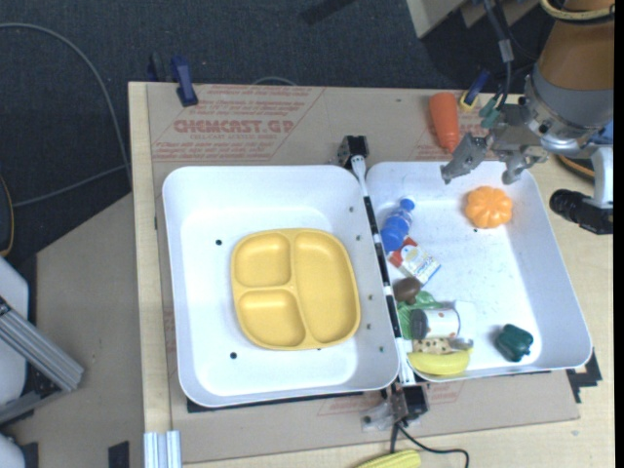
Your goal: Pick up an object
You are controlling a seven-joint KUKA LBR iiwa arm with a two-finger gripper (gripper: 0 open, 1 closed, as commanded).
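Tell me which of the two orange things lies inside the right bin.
The round orange pumpkin, just below the gripper. The long carrot lies outside the right bin, on the board beyond its far edge.

Glossy white plastic bins (195,261); matt yellow plastic tray (292,289); brown cardboard underlay (234,120).

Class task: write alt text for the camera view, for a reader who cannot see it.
A robot gripper hovers open above a small orange pumpkin in the right bin. The left bin holds a yellow divided plate.
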